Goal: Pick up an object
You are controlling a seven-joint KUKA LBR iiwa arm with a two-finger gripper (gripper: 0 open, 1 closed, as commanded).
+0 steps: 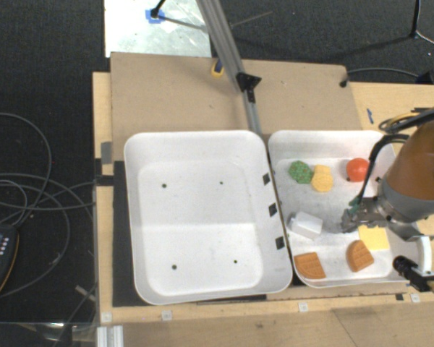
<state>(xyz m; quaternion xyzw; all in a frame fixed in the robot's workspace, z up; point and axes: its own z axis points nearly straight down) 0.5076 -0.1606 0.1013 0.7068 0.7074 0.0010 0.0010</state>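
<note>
Nearest me, along the front edge of the right bin [333,142], I see two orange-brown waffle-textured pieces: one [309,265] by the front left corner, the other [359,255] a little to its right. Just behind that second piece lies a pale yellow block [375,238], partly under the arm. To the left sits a white block [306,225], close to the wall shared with the left bin [195,215]. The gripper [354,215] hangs low over the right bin's middle, between the white block and the yellow one; I cannot tell how it is set, and I see nothing in it. Farther back, a green knobbly lump [299,170] touches a yellow rounded piece [322,178], and a red ball [357,168] sits apart to their right.
</note>
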